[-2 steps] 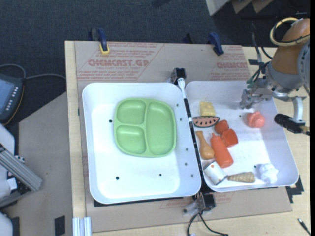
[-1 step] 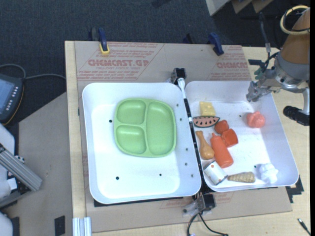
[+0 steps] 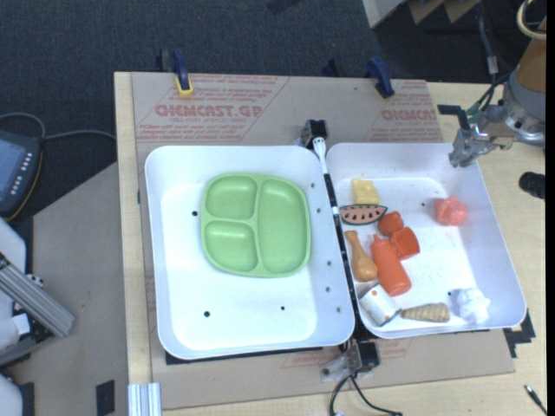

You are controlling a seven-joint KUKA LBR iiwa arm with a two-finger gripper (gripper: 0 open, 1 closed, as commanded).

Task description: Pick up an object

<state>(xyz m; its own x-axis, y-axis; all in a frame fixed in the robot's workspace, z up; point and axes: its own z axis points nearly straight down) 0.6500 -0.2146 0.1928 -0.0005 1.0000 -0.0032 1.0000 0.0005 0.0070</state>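
Bench, two shallow white bins side by side; left bin [image 3: 173, 258] bears a green divided plate [image 3: 257, 224], lying flat near its middle; right bin [image 3: 499, 232] bears the loose goods listed below

Gripper [image 3: 466, 148]: at the far right corner of the right bin, over its rim, apart from every object; nothing shows between its fingers; whether they stand wide or narrow cannot be told at this size

Candidates for picking, right bin:
- pink lump [image 3: 450, 211], alone near the right wall, nearest the gripper, well apart from the rest
- yellow block [image 3: 365, 191], by the left wall, touching or just beside the watermelon slice [image 3: 362, 214]
- two red pieces [image 3: 398, 235], close together, just beside the orange carrot-like piece [image 3: 390, 267]
- tan drumstick shape [image 3: 360, 256], along the left wall, touching the orange piece
- small white cup-like item [image 3: 376, 302], cone [image 3: 426, 313] and crumpled white item [image 3: 471, 302], along the near wall

Step in hand, as judged: approach, before any descent; no object lifted

Next move, as judged: choose a target, travel over it, come down and close; the pink lump looks easiest, being isolated; the clustered pieces by the left wall risk a pinch on two things at once or a finger striking a neighbour
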